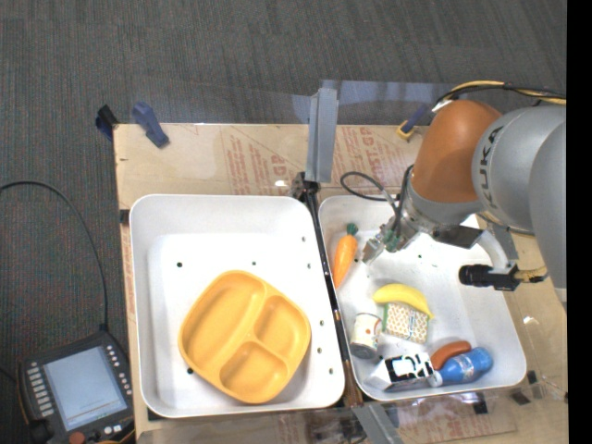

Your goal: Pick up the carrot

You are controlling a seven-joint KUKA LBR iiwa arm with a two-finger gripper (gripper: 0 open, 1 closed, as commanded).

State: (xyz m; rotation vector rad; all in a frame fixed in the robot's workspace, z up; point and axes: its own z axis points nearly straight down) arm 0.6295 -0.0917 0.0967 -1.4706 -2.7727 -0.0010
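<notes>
The tool hangs over the upper left part of the right bin, just beside the carrot; whether it is apart or together cannot be told. The carrot lies along that bin's left wall, near its upper left corner, green top pointing to the far edge. Toward the bin's middle sits a banana touching a small patterned packet. A blue bottle lies by the near edge. In the left bin rests a yellow divided plate.
</notes>
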